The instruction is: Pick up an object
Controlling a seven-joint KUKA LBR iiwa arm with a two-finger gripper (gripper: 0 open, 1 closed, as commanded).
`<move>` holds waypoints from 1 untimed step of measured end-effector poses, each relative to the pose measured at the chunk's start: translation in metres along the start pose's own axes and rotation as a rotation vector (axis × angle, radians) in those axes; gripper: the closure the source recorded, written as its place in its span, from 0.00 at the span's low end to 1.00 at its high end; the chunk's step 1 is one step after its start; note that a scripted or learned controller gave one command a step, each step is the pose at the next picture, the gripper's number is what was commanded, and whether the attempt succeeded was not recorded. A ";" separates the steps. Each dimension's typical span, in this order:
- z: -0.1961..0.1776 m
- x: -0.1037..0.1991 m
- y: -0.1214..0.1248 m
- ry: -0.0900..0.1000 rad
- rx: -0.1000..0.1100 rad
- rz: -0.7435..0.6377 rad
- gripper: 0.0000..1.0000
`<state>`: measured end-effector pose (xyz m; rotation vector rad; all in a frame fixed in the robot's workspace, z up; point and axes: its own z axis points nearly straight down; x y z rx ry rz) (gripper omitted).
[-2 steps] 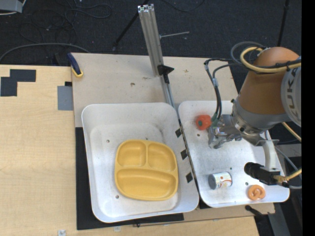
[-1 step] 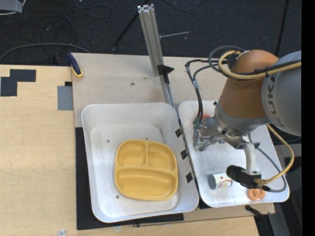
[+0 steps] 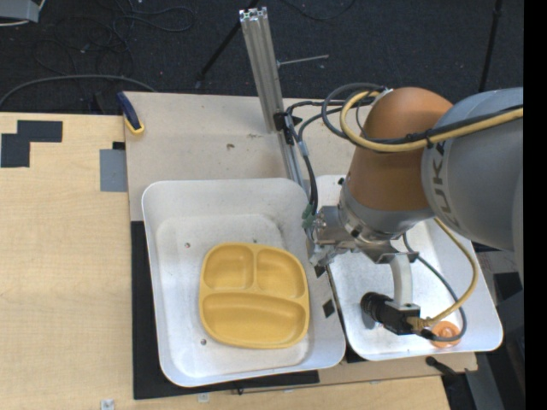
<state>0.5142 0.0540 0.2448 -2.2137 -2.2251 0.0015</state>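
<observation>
- Plate [image 3: 254,295] lies flat inside the left bin [image 3: 171,229], not lifted yet.
- Pincer [image 3: 320,253] hangs over that bin's right rim; open or closed, we can't tell.
- Grasp and lift both left to do, we judge.

— What did we see past the bench [image 3: 60,263]?
— We saw a dark floor [image 3: 410,32] along the top, with thin cables [image 3: 149,15] strewn over it.
— And what did we make of the bench itself?
— We found pale wood on the left, bearing black patches [image 3: 34,135] and a grey one. Beside it lay a tan board [image 3: 197,135], where a metal post [image 3: 261,67] rose at a slant. Light fell evenly on the wood.
</observation>
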 end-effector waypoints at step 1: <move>0.015 0.045 -0.004 -0.001 0.004 0.001 1.00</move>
